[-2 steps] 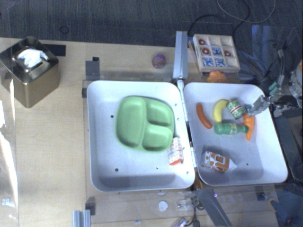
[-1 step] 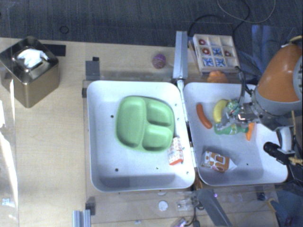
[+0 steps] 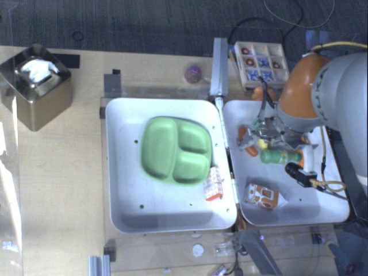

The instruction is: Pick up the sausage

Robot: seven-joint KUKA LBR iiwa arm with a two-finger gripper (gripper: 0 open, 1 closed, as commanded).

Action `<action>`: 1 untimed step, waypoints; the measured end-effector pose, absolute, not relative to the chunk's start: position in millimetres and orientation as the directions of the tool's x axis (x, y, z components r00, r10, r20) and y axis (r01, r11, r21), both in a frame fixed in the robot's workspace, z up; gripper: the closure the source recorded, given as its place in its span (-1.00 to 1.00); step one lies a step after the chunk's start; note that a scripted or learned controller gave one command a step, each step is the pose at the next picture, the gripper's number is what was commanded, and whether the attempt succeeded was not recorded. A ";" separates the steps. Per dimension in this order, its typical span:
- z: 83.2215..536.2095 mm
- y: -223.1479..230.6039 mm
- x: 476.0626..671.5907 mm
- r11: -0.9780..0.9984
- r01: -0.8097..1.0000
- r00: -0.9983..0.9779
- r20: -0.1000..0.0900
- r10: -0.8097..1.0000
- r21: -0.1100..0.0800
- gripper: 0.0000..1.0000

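Down in the right bin [image 3: 333, 209] hangs the claw [image 3: 265, 132], low over the small heap of toy food near that bin's upper left part; whether it is spread or pressed together cannot be told, since the wrist and its metal parts cover that spot. Just beside it, toward the bin's left wall, lies the sausage [image 3: 243, 134], a short reddish piece, with an orange bit [image 3: 251, 150] just below it; whether the claw touches the sausage cannot be told from this slant. A green bottle-like toy [image 3: 279, 156] lies on its side under the wrist, just right of the orange bit. Near the front of the same bin sits a small brown and white carton [image 3: 261, 196], well apart from the claw. The left bin [image 3: 123, 206] holds a green divided plate [image 3: 175, 149] near its middle, and a small red and white packet [image 3: 214, 184] rests against the bin's right wall, just beside the plate's lower right corner. On the table [image 3: 52, 200] to the far left stands a brown box [image 3: 35, 88] with something white on top.
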State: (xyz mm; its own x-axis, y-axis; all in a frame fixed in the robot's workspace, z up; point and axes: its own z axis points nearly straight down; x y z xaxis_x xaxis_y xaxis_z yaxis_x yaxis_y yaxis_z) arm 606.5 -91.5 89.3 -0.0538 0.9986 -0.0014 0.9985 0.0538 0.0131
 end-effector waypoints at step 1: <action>103.5 -91.8 609.9 0.055 0.998 -0.055 -0.004 0.998 0.024 1.00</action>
State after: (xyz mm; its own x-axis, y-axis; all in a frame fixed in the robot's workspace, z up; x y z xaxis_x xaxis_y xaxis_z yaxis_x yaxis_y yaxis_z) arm 609.9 -91.8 103.5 -0.0553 0.9985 -0.0042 0.9982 0.0554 0.0237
